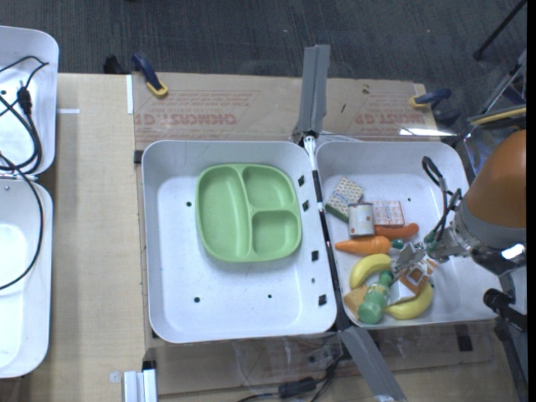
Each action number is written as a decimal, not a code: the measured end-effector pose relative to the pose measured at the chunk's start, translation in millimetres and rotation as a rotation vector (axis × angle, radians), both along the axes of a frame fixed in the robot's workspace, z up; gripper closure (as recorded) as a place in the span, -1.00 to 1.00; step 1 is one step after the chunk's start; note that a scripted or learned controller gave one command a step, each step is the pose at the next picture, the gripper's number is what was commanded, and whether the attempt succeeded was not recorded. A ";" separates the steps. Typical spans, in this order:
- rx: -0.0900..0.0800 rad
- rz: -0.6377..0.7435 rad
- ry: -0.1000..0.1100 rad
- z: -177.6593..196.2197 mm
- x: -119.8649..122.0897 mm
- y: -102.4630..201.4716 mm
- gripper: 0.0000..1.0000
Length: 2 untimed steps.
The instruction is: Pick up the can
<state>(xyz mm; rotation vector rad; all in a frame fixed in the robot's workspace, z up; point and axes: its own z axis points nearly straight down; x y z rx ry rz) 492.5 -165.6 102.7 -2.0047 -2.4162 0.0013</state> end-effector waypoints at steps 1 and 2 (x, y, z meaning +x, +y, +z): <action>0.000 -0.064 -0.002 -11.3 51.7 -41.7 -1.00; 0.010 -0.248 0.002 1.4 114.6 -46.7 -1.00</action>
